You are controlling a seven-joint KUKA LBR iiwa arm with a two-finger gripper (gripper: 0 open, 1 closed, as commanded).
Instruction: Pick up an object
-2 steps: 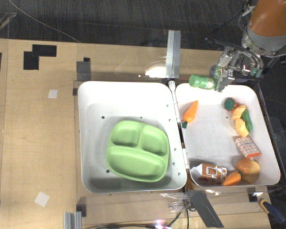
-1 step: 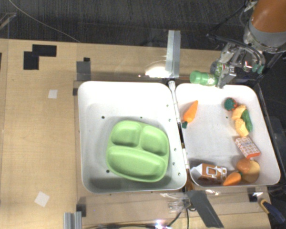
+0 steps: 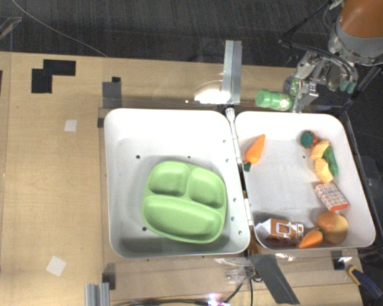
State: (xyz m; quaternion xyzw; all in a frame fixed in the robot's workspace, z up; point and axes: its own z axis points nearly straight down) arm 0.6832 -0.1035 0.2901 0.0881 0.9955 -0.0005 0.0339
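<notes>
The gripper (image 3: 301,89) hung above the right bin's (image 3: 277,171) far rim, its fingers clamped on a green bottle (image 3: 272,99) lying sideways.

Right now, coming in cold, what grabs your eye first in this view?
The big green divided tray in the left bin stands out first. Next, the toy food scattered in the right bin, with an orange carrot near the divider. The gripper hangs past that bin's far rim, with a green bottle beside it.

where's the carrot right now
The carrot lies in the right bin, near its upper-left corner, close to the divider beside the left bin.
</notes>
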